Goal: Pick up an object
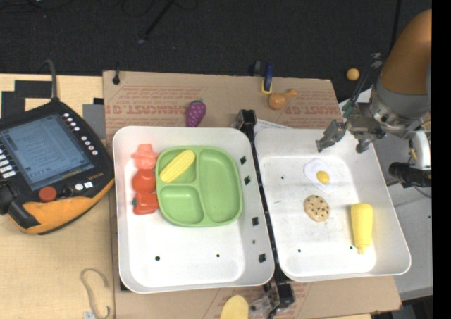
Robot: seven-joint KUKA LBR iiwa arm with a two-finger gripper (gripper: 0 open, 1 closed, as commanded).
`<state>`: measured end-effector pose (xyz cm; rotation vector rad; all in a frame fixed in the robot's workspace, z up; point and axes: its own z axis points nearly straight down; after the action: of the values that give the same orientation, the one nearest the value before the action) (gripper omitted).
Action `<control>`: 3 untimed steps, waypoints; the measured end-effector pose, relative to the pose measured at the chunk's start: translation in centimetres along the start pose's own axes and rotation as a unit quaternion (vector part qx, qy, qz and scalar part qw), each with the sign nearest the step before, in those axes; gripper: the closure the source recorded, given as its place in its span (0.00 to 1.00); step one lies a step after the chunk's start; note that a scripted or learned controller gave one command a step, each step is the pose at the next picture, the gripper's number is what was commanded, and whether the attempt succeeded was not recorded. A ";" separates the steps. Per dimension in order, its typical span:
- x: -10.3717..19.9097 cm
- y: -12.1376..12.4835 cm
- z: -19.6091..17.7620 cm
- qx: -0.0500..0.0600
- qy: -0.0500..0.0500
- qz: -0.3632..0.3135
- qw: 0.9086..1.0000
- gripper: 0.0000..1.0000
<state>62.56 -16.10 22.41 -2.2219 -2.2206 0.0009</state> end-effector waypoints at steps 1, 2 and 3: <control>0.8 0.0 6.2 0.003 0.001 -0.002 1.000 0.00; 0.5 0.2 12.4 0.003 0.001 -0.001 1.000 0.00; 0.7 0.3 13.6 0.000 0.000 -0.001 1.000 0.00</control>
<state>62.85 -15.44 8.80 -2.2188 -2.2230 0.0016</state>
